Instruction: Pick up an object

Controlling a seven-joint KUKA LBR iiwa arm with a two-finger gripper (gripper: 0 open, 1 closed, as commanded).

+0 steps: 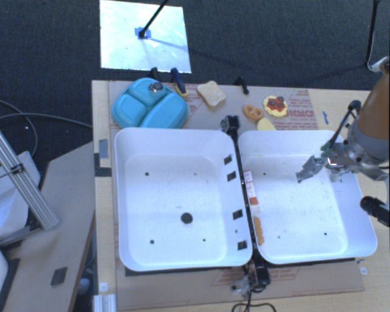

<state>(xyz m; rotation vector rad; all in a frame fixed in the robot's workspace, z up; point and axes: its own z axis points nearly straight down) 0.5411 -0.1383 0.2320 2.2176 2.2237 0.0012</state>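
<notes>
Currently the end effector (308,169) is hovering over the right shallow white plastic bin (359,241), gripping nothing visible; I cannot tell its opening. Nearest candidate: a small orange oblong piece (258,230) lying at that bin's near-left wall. Descending squarely, clear of the wall, would be helping.

Dark carpet (55,55) is covering the floor far behind and left of the gripper. A pale, shiny sheet (143,36) is lying on it, catching light, with a thin black rod (155,16) slanting onto it. A wooden bench (100,122) is spreading out left of the gripper. At the far left, an aluminium rail (24,183) is leaning across a lower wooden table (67,213).
</notes>
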